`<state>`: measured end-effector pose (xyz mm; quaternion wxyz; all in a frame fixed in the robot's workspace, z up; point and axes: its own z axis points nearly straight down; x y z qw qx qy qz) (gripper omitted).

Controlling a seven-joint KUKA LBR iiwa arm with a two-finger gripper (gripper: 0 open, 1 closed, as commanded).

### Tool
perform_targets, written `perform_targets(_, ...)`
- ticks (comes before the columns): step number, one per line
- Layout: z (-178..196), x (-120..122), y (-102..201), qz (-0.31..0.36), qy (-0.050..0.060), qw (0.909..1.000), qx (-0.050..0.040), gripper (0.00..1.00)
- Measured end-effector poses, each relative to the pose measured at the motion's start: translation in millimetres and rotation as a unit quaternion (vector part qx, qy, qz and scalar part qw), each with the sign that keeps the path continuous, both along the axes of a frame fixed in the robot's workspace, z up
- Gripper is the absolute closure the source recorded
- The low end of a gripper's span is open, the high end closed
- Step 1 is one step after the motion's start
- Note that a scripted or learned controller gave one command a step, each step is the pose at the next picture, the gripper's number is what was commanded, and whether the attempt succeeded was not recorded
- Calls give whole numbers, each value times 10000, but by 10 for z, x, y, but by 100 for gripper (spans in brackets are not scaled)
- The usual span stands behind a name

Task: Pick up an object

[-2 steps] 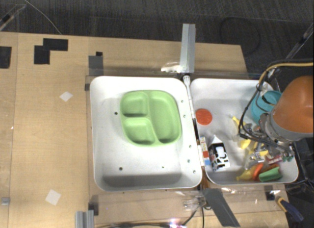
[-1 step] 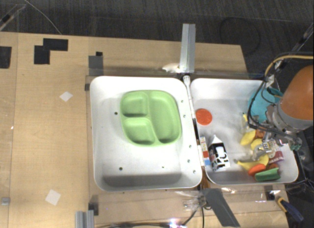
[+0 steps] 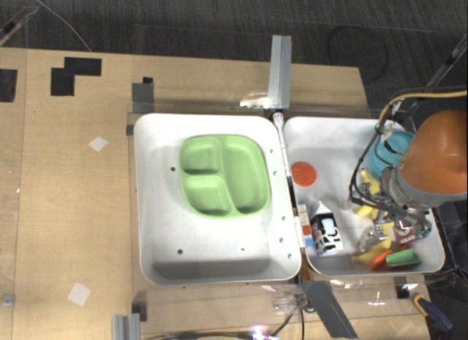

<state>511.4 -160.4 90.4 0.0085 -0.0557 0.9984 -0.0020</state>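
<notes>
Objects (image 3: 363,257) for picking all lie in the right bin (image 3: 329,137), most of them crowded toward its right and near side.

At the far left, the wooden counter (image 3: 66,207) shows a few black patches (image 3: 73,72) near its back edge. The left bin (image 3: 157,258) holds one green divided plate (image 3: 223,174), lying flat at its middle. A grey metal post (image 3: 281,72) stands at the back, in line with the seam between the two bins.

In the right bin, an orange disc (image 3: 304,175) sits alone near the left wall. Closer to the front, a small black-and-white box (image 3: 326,233) rests just beside that same wall. Further right is a yellow piece (image 3: 364,211), and behind it a teal thing (image 3: 387,154) near the back wall.

The end effector (image 3: 391,221) hangs low over the cluster at the right. Cables hide it, so I cannot tell whether it is apart or together, or whether it touches anything. An orange-red piece (image 3: 380,261) and a green piece (image 3: 402,259) lie side by side at the front wall. The arm (image 3: 439,163), with its orange band, comes in from the right edge.
</notes>
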Motion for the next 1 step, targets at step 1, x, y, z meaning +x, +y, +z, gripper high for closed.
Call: perform_targets(1, -19, 759, -259, 12, 14, 10000, 3, 0)
